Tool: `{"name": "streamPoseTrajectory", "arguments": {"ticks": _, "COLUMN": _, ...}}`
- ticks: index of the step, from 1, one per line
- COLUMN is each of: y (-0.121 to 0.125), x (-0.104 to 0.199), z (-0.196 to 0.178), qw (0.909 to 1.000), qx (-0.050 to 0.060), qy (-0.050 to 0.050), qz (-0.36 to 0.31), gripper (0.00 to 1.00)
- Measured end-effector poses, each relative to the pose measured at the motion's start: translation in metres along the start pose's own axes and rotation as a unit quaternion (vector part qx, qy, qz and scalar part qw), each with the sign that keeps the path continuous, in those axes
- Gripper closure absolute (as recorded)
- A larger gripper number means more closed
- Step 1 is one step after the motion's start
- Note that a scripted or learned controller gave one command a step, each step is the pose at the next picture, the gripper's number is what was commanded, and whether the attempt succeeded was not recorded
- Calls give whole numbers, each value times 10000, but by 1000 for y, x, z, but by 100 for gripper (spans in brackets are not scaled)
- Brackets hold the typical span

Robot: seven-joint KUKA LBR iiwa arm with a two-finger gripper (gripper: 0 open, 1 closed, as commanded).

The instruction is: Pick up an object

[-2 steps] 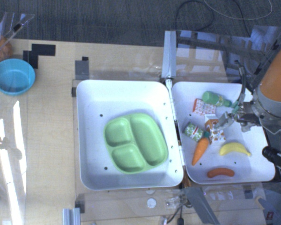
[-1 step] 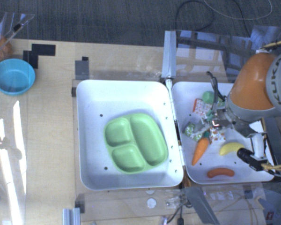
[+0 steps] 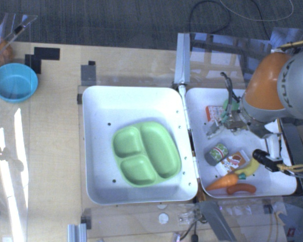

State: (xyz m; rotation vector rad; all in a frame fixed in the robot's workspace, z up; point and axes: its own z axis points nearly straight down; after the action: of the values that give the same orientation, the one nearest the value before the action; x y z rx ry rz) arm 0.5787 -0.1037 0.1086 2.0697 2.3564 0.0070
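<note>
The arm (image 3: 298, 79) was grey and rounded, with a glossy orange band (image 3: 265, 82) above the wrist. A thin black cable (image 3: 227, 84) ran beside the small metallic gripper (image 3: 223, 124).

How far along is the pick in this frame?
Early. Done: the arm has reached into the right bin, its gripper low near the bin's upper left. In hand: nothing visibly lifted. Left: grasp and raise something; the small can, carrot and banana lie untouched.
</note>
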Motion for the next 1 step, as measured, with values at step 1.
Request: {"name": "streamPoseTrajectory", "arguments": {"ticks": 1, "y": 76, "x": -21, "z": 13, "qw": 9999, "qx": 4, "qy": -26, "qz": -162, "gripper": 0}}
